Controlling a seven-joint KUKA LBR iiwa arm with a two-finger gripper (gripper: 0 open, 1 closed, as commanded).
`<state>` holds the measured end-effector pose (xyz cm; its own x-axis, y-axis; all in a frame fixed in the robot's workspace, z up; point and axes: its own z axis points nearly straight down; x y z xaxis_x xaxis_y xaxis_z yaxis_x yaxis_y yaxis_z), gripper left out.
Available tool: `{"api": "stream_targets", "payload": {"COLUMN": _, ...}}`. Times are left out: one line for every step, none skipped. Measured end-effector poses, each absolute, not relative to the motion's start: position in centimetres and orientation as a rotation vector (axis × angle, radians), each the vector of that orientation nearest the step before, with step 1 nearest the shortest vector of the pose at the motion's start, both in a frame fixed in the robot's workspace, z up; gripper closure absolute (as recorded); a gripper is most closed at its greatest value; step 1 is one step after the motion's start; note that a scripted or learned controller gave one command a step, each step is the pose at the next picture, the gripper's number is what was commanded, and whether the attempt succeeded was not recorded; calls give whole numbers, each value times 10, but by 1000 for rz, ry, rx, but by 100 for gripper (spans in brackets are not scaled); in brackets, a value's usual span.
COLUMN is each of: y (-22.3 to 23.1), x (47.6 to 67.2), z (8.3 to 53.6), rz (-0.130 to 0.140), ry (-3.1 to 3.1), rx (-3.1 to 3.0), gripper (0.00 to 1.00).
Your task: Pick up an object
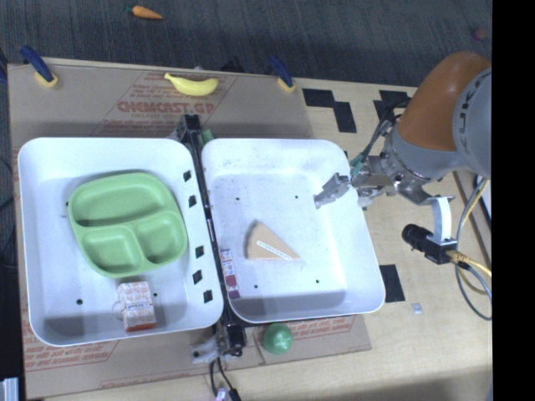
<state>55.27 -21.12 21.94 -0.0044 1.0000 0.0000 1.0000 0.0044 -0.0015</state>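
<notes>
Reading CHEMCAST GP, cardboard (159,107) beneath banana (192,83)

A yellow banana (192,83) lies on the cardboard sheet (276,107) just behind the two bins, near a blue clamp (281,71) at the sheet's back edge; another blue clamp (38,67) grips its far left corner. A small orange carrot-like piece (147,12) rests well apart on the dark carpet (251,15). A green ball (277,338) sits on the cardboard just in front of the right-hand bin.
</notes>
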Motion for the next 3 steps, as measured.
{"api": "stream_targets", "payload": {"y": -211, "x": 553, "z": 219, "rz": 2, "ry": -2226, "rx": -2216, "gripper": 0}}
{"api": "stream_targets", "payload": {"y": -210, "x": 529, "z": 127, "rz": 5, "ry": -2225, "rx": -2211, "gripper": 0}}
{"api": "stream_targets", "payload": {"y": -210, "x": 594, "z": 101, "rz": 1, "ry": -2226, "rx": -2214, "gripper": 0}}
